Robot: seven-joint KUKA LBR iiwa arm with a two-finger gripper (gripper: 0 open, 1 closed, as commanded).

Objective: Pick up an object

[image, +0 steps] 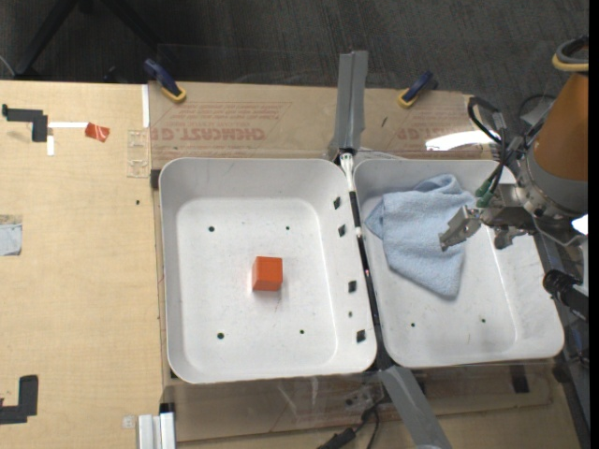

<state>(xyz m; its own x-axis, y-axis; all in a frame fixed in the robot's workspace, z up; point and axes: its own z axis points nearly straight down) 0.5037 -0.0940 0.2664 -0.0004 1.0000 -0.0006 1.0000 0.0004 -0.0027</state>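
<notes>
Two shallow white bins sit side by side on the bench, joined along a dark hinged seam that serves as the landmark here. In the left bin [187, 251], an orange-red cube [268, 274] rests on the floor, left of the seam and near the bin's middle, standing alone and well apart from the walls.

In the right bin [524, 325], just right of the seam, a light blue cloth [421, 232] lies crumpled. It spreads from the bin's upper part down toward the middle, with its left edge close to the seam and a folded corner hanging toward the bin's centre.

The arm [566, 129], its orange band visible at the far right, reaches in over the right bin. The gripper [479, 228] hangs at the right edge of the cloth, farther from the seam than the cloth's bulk. One finger [457, 230] points down and toward the seam, its tip over or touching the cloth; contact cannot be confirmed. A second finger appears a little to the right, so the fingers look parted, with nothing seen clamped between them. The cloth lies flat on the bin floor rather than lifted.

Beyond the bins, brown cardboard [243, 124] backs the bench, held by two clamps [164, 80] with yellow tips.
</notes>
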